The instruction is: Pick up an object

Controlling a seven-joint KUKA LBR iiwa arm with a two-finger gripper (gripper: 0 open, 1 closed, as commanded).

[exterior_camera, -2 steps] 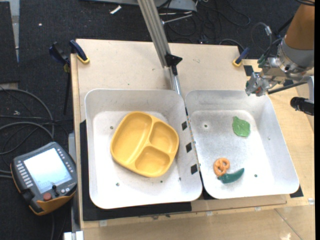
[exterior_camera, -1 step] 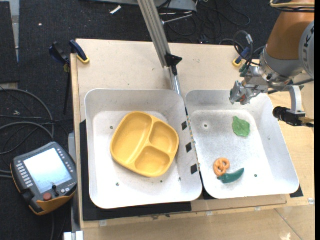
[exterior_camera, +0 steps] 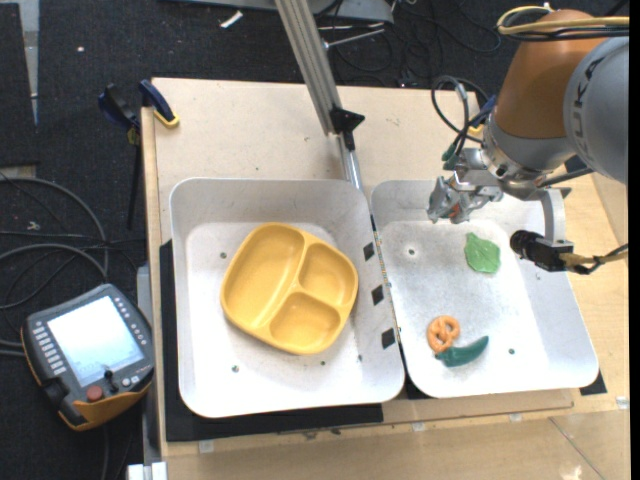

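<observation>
Where bins point(exterior_camera: 200, 268) meet: yellow plate point(exterior_camera: 290, 288); pretzel point(exterior_camera: 442, 332)

You have two bins, left point(exterior_camera: 190, 268) and right point(exterior_camera: 560, 318), of smooth white plastic with a dull sheen. The yellow tray point(exterior_camera: 290, 286) looks like glossy moulded plastic. Your bench point(exterior_camera: 240, 128) is pale, matt wood board. The pole point(exterior_camera: 310, 48) reads as brushed metal, and the arm point(exterior_camera: 560, 88) has a satin orange and grey shell. The leaf point(exterior_camera: 482, 254), pretzel point(exterior_camera: 443, 332) and pepper point(exterior_camera: 464, 351) look like soft, matt plastic.
</observation>
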